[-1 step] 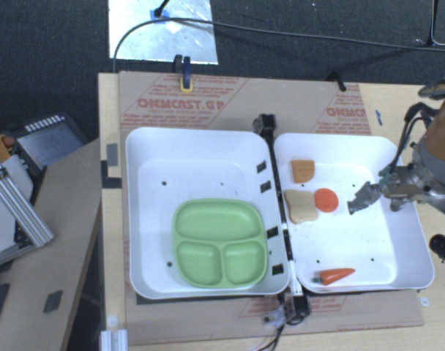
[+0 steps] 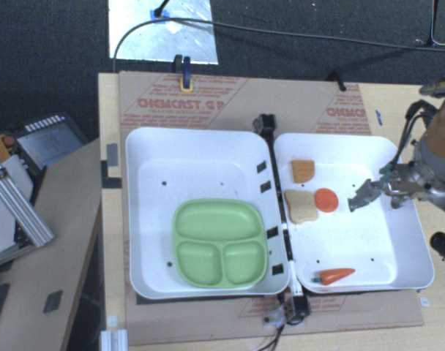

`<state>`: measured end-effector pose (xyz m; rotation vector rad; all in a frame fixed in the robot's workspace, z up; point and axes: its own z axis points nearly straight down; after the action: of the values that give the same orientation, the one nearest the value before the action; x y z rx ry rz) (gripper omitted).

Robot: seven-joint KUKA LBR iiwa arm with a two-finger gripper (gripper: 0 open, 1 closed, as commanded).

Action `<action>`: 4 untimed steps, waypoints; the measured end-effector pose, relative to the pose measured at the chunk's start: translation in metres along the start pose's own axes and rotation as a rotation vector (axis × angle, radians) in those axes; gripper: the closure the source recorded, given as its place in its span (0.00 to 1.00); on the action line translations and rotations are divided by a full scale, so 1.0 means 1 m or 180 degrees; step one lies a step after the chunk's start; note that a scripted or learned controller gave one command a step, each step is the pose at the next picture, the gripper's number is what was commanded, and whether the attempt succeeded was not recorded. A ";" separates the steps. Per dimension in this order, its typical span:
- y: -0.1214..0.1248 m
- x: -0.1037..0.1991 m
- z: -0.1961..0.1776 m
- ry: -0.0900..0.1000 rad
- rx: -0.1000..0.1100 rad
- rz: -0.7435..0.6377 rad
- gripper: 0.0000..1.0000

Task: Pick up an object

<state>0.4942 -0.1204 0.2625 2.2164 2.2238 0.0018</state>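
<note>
- The desk (image 2: 230,93) carries two shallow white bins side by side on a sheet of printed cardboard (image 2: 310,101).
- The left bin (image 2: 146,196) holds a green divided plate (image 2: 219,241), which lies toward that bin's near edge, closer to its right wall than its left; the plate has one long compartment at the back and two smaller ones in front.
- The right bin (image 2: 369,232) holds four small things, all in its left and near parts.
- The arm (image 2: 435,167) comes in over the right bin's right wall, and the jaws (image 2: 358,198) sit above the bin's middle, pointing left. They look dark and close together, but whether they are parted or closed cannot be told from here. Nothing is visible between them.
- A tan slice-shaped piece (image 2: 301,206) lies near the right bin's left wall, about halfway along it.
- An orange-brown square piece (image 2: 303,170) lies just behind the tan one, toward the bin's far-left corner.
- A red-orange round piece (image 2: 326,199) touches the tan piece's right side. It is the thing nearest the jaws, just to their left and apart from them.
- A carrot (image 2: 335,275) lies flat along the right bin's near edge, well apart from the other three.
</note>
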 end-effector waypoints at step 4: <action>-0.001 -0.003 0.152 0.0001 0.0000 0.0005 1.00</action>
<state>0.4938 -0.1238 0.1102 2.2183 2.2223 0.0020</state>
